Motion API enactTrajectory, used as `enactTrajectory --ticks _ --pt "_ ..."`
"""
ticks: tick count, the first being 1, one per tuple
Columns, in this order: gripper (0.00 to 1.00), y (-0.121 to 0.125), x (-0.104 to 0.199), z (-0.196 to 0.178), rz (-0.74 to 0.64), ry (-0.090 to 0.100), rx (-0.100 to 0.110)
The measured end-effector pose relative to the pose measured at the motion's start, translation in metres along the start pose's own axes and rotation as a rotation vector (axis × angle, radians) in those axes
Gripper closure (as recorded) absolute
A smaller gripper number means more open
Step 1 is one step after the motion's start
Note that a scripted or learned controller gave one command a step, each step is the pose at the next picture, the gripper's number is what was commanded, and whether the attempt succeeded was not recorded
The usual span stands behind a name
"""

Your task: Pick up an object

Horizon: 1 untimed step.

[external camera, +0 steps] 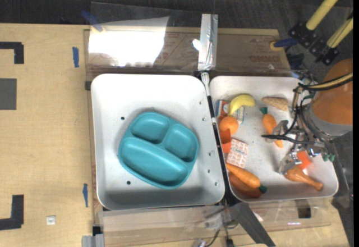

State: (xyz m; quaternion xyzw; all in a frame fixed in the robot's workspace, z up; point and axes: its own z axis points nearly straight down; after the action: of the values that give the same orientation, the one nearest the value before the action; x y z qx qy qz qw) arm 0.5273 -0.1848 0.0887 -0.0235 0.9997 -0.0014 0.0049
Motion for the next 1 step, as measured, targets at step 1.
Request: enactTrajectory --ticks 1 --pt "0.00 0.0221 -0.0459 0.0004 0.162 -0.004 -0.001"
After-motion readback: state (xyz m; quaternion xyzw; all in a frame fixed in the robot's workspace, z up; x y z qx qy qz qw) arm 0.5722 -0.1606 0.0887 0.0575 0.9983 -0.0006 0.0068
